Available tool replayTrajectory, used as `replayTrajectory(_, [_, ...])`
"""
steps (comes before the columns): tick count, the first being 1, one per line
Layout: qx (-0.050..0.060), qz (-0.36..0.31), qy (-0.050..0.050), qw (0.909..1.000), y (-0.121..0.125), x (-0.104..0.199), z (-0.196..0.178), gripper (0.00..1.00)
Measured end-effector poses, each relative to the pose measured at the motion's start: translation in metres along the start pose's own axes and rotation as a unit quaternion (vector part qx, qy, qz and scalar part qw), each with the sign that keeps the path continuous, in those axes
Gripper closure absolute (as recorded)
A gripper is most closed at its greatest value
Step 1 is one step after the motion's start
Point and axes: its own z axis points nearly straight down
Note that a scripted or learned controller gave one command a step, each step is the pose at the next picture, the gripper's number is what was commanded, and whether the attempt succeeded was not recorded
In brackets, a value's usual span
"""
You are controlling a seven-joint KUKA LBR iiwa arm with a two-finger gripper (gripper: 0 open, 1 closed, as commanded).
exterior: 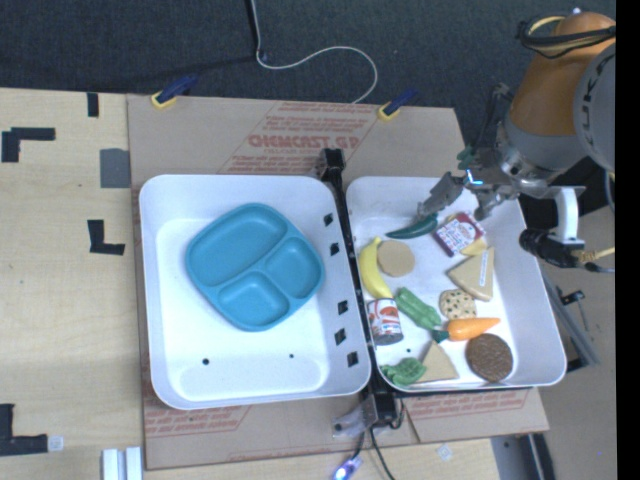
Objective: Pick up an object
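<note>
Spread wide, the gripper (462,200) is seen poised over the upper part of the right bin (545,320), one finger reaching left and down, the other right; nothing is pinched between them. Just below the left fingertip a dark green pepper (412,230) is laid, curved and tapering, and just beside the right finger a small red packet (458,234) is found. Either may be judged the nearest candidate. The pepper is likely a light, hollow plastic toy, stiff but smooth, so a slip is to be expected; it would best be taken across its thicker middle, square to its length. The packet is probably light and flat, and would be hard to grip from above.

Further down the same bin a banana (374,268), a tan round biscuit (396,259), a cheese wedge (474,273), a chip cookie (457,303), a green pickle (418,308), a carrot (470,328), a small can (385,321) and a brown patty (490,356) are crowded, several touching. In the left bin (160,268) a blue divided plate (253,265) is set alone.

Whether the fingertips touch the bin floor or hover cannot be told from this slant. The pepper's upper end is partly hidden by the finger, and the packet's print is too small to be read.
</note>
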Motion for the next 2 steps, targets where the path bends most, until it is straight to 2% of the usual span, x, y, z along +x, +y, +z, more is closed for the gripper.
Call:
replayTrajectory(1, [0.001,-0.002,0.001,1.0000,-0.042,0.053,-0.016,0.00])
replayTrajectory(2, [0.000,-0.001,0.001,1.0000,-0.112,0.085,-0.066,0.00])
